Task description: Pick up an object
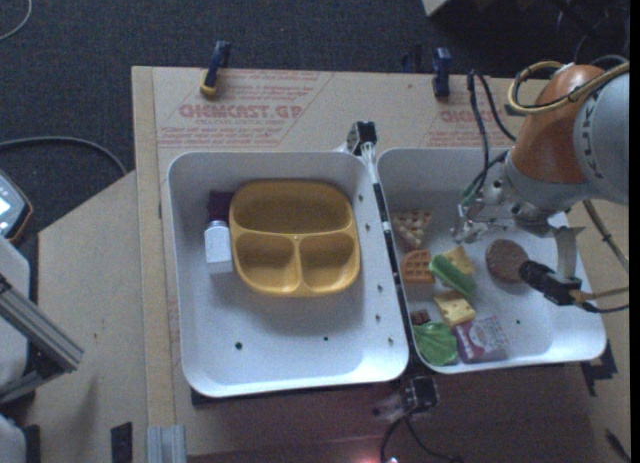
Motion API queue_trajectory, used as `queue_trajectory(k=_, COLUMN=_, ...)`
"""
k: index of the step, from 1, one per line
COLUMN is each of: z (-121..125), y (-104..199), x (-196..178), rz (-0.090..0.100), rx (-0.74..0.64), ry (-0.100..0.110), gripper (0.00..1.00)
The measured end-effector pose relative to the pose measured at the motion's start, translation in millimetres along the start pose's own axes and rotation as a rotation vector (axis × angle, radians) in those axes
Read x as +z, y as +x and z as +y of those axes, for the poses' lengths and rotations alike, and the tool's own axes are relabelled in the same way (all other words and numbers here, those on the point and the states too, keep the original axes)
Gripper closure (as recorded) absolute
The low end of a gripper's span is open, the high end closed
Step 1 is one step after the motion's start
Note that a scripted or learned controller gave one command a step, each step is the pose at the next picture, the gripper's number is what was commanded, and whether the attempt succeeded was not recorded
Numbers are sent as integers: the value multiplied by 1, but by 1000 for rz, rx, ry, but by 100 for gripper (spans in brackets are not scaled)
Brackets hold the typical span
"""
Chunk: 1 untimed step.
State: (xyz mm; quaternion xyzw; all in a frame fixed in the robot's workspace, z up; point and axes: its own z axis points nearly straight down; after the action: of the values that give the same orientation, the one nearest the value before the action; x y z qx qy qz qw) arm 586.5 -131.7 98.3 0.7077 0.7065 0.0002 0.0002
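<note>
holding toy food (452, 273), right bin (560, 341)

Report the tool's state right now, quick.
Tool: cannot be told; it hangs over the right bin near the toy food.

arm (600, 141): grey casing | orange band above wrist | black and yellow cables looped alongside | tool (478, 219): metallic
</note>
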Motion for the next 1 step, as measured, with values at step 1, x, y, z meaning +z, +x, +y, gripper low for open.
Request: queue_trajectory(k=1, z=2, y=2, x=-43, rz=-2, rx=-3, ry=-5, gripper=100)
